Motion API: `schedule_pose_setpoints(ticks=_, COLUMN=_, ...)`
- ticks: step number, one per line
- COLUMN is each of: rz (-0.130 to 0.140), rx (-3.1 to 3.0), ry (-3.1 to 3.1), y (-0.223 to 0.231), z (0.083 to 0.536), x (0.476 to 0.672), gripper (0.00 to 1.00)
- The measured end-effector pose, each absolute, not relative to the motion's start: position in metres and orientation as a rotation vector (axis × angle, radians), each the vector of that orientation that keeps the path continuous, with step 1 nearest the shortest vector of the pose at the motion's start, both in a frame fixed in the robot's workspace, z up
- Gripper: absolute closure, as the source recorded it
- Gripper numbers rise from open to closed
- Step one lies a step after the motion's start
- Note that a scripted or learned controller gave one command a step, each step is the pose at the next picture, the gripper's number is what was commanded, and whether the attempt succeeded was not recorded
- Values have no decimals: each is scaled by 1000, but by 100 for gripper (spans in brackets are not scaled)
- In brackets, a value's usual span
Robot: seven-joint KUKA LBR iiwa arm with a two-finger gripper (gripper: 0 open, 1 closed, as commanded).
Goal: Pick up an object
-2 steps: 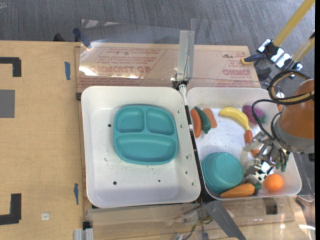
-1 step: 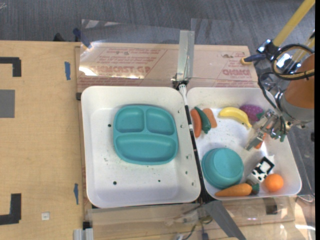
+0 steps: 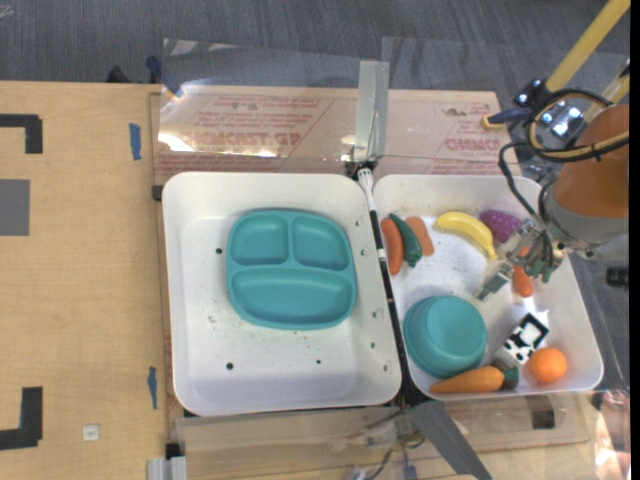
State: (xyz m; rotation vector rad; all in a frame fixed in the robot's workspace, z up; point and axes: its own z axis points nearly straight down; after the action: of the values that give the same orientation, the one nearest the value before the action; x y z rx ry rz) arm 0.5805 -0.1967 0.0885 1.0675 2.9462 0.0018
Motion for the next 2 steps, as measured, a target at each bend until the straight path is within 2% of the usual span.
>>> schedule_pose_setpoints(ticks=1, rz=-1, rx=1058, ry=2950, y=-182, z=89, x=578, gripper=0)
schedule_pose_setpoints(ticks=2, rz=2, rx=943, ry=2987, y=-132, z=89, x=591, gripper=0)
